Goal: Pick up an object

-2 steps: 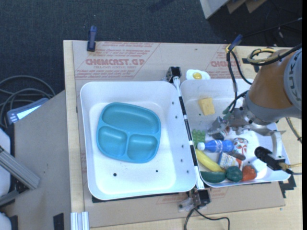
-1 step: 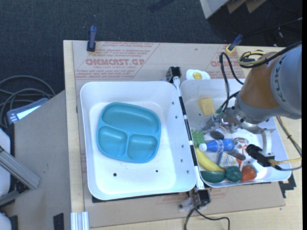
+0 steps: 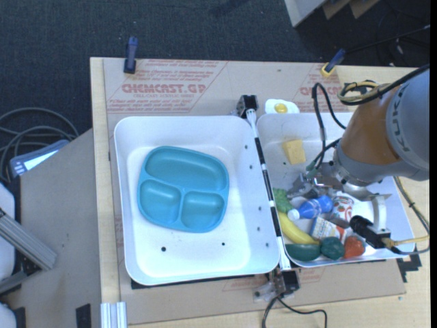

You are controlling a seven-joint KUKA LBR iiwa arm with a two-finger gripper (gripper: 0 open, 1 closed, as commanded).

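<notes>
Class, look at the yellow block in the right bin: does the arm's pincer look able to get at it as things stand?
Probably yes. The yellow block lies alone on bare floor at the far end of the right bin, apart from the clutter, and the pincer hangs close beside it with nothing between.

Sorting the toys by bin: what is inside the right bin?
The right bin holds a yellow block, a banana, green pieces and a small bottle. The arm covers the rest.

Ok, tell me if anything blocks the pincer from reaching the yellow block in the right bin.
Nothing visible does. The yellow block lies alone on bare bin floor in the far part of the right bin. The pincer sits just nearer the camera, above the pile of toys, with open floor between it and the block.
</notes>
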